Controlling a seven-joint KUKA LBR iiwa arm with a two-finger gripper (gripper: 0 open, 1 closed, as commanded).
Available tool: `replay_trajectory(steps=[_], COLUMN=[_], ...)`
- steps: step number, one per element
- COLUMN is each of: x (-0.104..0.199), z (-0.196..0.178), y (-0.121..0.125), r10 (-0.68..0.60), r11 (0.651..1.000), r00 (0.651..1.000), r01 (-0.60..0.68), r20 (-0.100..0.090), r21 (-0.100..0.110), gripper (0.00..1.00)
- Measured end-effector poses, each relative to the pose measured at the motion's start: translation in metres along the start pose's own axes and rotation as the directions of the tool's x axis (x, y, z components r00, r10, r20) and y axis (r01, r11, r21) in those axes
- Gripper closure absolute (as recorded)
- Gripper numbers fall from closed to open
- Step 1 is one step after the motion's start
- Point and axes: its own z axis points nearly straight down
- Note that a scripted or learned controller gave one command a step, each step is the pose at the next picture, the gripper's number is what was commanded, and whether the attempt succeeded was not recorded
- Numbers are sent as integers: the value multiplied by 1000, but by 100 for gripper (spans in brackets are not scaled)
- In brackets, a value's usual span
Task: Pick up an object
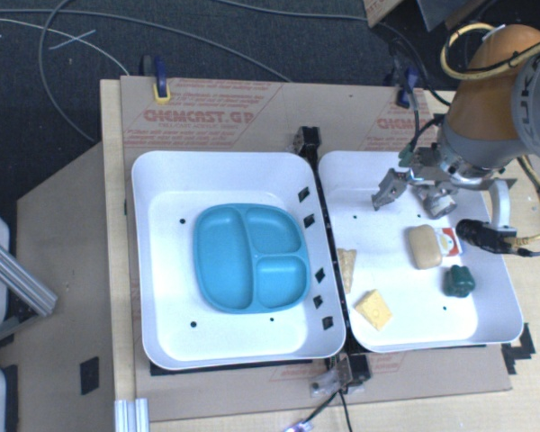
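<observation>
Gripper (412, 192) over the right bin (495, 327), fingers spread, holding nothing.
The tan block (424, 246) lies just below it, apart from both fingers.

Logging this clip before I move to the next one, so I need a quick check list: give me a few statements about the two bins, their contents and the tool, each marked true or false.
1. The blue divided plate lies in the left bin. True.
2. The tool is over the left bin. False: it is over the right bin, near its far edge.
3. The dark green object sits in the right bin, beside the tan rounded object. True.
4. The yellow holed block is clamped in the tool. False: it lies on the bin floor near the front, apart from the tool.
5. The blue plate has one undivided well. False: ridges split it into three compartments.
</observation>
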Motion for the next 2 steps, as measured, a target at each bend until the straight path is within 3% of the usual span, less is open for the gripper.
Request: replay_trajectory(steps=[1, 2], x=[-3, -3], z=[63, 47], y=[1, 3], r10=[0, 0], r11=[1000, 1000], r00=[1000, 1000], r01=[0, 0], r20=[0, 0], r21=[0, -8], gripper=[0, 100])
